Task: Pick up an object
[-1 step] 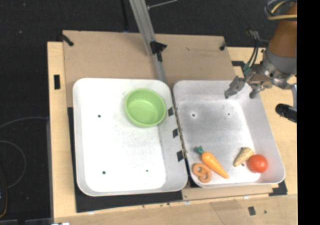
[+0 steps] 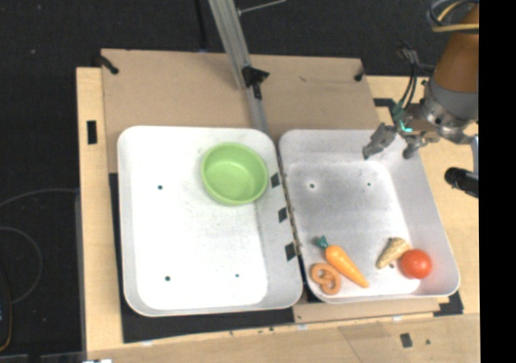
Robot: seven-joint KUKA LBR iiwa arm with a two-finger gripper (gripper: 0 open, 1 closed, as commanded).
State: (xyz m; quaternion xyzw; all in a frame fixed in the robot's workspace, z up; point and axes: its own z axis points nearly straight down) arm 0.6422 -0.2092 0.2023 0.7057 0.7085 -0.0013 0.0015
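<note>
Arm: one grey arm with an orange band (image 2: 459,59) above the wrist, entering from the right side of the view, over the far right corner of the right bin.
Hand: the hand (image 2: 393,144) hangs above the far right edge of the right bin (image 2: 355,184). Two fingers (image 2: 377,143) spread apart, released, with nothing between them.
Candidate objects: four small items grouped at the near edge of the right bin, well apart from the hand, toward the viewer and lower in the view.
Carrot: one toy carrot (image 2: 344,263), orange with a green top, lying diagonally, green end pointing to the far left.
Pretzel: one small brown pretzel-shaped item (image 2: 325,277), just beside the carrot on its near left side, at the near left corner of the right bin.
Tomato: one red round tomato (image 2: 415,264), near the near right corner of the right bin.
Wedge: one tan wedge-shaped piece (image 2: 392,252), just beside the tomato on its left; identity cannot be told.
Bowl: one green bowl (image 2: 234,173), upright, in the far right part of the left bin (image 2: 161,224), well apart from the hand.
Bins: two shallow white bins, side by side, edges touching along the centre line.
Table: one tan table (image 2: 185,79) carrying both bins.
Pole: one grey metal pole (image 2: 230,31), slanting from the top of the view down toward the seam between the bins.
</note>
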